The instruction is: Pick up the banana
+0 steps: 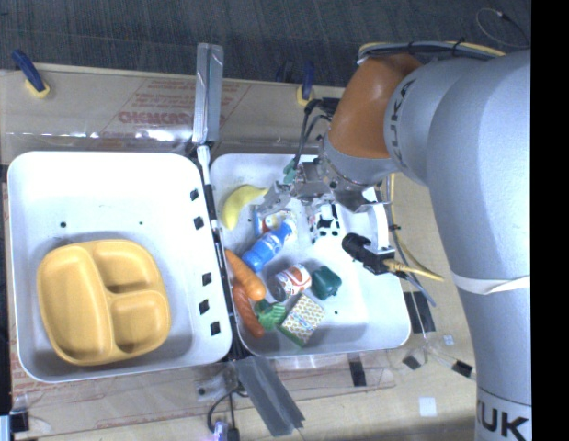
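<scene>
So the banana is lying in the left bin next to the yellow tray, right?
Not quite: the banana is lying in the right bin, near its upper left corner, as the camera view shows. The yellow tray sits apart in the left bin.

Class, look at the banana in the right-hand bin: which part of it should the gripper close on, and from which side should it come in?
Grip the banana across its thick yellow middle, coming down from above. It lies flat near the right bin's upper left corner, so the bin wall blocks its left side and the blue bottle crowds its lower side. The gripper sits just right of it.
</scene>
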Controlling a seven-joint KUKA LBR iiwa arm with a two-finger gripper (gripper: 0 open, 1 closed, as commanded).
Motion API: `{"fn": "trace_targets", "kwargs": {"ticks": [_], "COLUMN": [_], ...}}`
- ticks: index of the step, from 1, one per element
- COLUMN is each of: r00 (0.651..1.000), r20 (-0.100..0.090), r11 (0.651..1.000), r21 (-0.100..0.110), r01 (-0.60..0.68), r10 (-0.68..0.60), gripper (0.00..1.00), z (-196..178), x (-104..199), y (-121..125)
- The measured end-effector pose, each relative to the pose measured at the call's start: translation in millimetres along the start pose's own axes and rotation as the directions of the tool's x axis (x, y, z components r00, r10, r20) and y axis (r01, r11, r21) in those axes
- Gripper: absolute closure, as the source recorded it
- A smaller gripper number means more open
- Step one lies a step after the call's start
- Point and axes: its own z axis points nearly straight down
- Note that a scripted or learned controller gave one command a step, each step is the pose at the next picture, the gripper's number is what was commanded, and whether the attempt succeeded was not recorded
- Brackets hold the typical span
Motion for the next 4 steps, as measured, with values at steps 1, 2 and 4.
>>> {"fn": "trace_targets", "kwargs": {"ticks": [1,2,4], "r00": [0.997,0.998,0.998], "r20": [0.001,0.000,-0.004], "r11": [0.997,0.998,0.998], "r21": [-0.002,0.001,-0.016], "r01": [-0.078,-0.070,-0.064], "r10": [0.078,0.070,0.064], "gripper": [0.00,0.00,0.00], "z": [-71.9,19.7,52.0], "x": [23.2,16.9,20.3], "y": [13.6,44.2,58.1]}}
